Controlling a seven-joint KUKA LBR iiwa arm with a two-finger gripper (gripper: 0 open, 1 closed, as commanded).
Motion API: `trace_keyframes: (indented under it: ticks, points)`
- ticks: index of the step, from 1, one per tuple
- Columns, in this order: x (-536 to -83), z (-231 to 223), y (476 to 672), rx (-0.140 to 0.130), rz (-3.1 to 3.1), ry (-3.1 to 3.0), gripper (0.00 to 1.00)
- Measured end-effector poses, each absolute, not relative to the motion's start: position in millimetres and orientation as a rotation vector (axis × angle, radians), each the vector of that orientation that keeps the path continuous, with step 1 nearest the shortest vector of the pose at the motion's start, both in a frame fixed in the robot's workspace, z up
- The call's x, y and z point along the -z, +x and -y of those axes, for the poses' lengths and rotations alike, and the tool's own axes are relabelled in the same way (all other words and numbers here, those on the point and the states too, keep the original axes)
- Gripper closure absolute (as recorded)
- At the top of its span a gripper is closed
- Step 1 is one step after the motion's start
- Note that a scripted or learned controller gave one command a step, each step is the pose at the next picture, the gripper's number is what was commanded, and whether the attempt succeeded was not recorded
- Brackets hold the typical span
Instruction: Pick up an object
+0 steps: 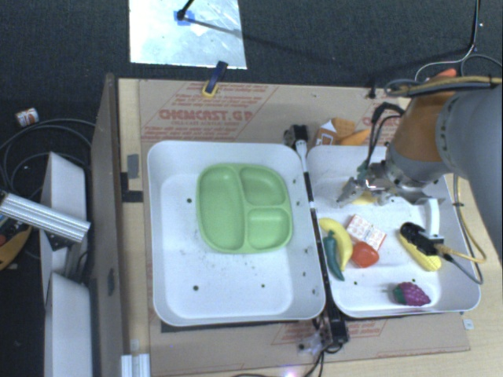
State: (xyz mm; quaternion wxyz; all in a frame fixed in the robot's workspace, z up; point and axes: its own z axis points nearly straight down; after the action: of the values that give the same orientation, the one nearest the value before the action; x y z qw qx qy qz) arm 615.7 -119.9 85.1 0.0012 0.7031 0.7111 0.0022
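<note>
The gripper [364, 197] hangs low over the right bin [465, 293], in its back-left part, w/ the grey arm [464, 136] reaching in from the right. Jaws look splayed apart, released, w/ nothing between them (one tip points down-left toward the divider between the bins).

Things to pick all sit in the right bin, front of the gripper and apart from it:
- white-and-red box [366, 230], tilted, nearest to the gripper, just in front of it
- banana [334, 228], left of the box, near the bin's left wall
- green pepper [333, 255], touching the banana's front end, approx. along the left wall
- red tomato [365, 254], touching the box's front edge, just beside the pepper
- purple grapes [412, 294], alone near the front-right corner, well apart from the rest

The left bin [168, 210] holds a green divided plate [242, 209], flat, approx. mid-bin, three compartments. Both bins rest side by side on a cardboard-covered bench [204, 110].
</note>
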Motion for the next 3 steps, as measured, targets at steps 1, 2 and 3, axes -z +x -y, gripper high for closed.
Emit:
trace_keyframes:
  ticks: [1, 2, 3]
  points:
    - [-173.1, 167.8, 664.3, -0.010, -2.215, 2.207, 0.00]
    - [-101.4, 197.5, 606.4, 0.005, -2.221, 2.227, 0.00]
    - [-140.3, 202.4, 554.4, 0.001, -2.219, 2.223, 0.00]
